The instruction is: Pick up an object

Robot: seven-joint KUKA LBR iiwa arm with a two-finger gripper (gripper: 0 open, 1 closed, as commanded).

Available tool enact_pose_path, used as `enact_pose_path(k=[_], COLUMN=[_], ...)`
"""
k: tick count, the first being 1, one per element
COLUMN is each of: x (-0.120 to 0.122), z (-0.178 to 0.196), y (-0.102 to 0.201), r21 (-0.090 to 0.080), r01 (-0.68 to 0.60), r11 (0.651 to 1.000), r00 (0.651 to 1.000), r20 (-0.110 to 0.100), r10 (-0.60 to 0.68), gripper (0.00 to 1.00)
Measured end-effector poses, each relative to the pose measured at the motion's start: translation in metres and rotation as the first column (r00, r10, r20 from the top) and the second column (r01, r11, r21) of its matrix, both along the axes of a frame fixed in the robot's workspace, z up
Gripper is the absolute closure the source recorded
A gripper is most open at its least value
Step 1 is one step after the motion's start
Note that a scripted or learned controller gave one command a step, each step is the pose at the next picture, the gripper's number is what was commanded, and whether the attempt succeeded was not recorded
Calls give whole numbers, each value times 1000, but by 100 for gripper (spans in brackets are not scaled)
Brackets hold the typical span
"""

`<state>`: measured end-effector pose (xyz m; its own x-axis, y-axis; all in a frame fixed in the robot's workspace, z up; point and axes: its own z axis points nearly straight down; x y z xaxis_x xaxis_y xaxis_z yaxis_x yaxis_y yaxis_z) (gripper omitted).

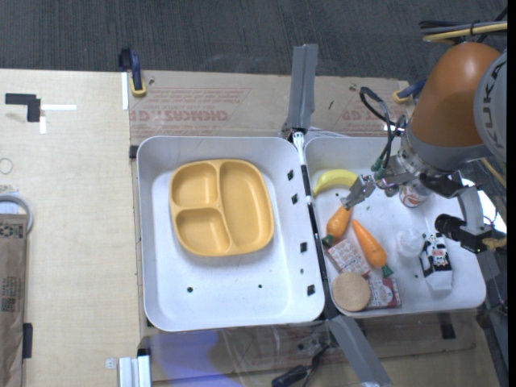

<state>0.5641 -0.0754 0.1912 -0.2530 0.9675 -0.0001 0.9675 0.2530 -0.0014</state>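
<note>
My gripper (360, 192) reaches into the right bin (459, 301) from the right, its metal fingers low over the left part of the bin. The fingertips sit just above the top end of an orange carrot (339, 221) and right beside a yellow banana (333, 181). A second carrot (370, 244) lies a little below and to the right. Nothing shows between the fingers. The orange band of the arm (455, 95) looms over the bin's upper right.
The left bin (161, 297) holds a yellow divided plate (222, 208). In the right bin also lie a red-patterned packet (347, 257), a round tan disc (351, 292), a clear cup (409, 243) and a small black-and-white figure (435, 256).
</note>
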Motion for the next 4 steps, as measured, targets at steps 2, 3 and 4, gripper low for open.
enact_pose_path(k=[2, 3, 4], x=[-39, 0, -25], z=[-100, -65, -100], y=[-48, -96, -28], r21=[1, 0, 1], r01=[35, -165, -227], r11=[999, 986, 974], r00=[999, 986, 974], r20=[-1, 2, -1], r10=[-35, 165, 227], gripper=[0, 0, 0])
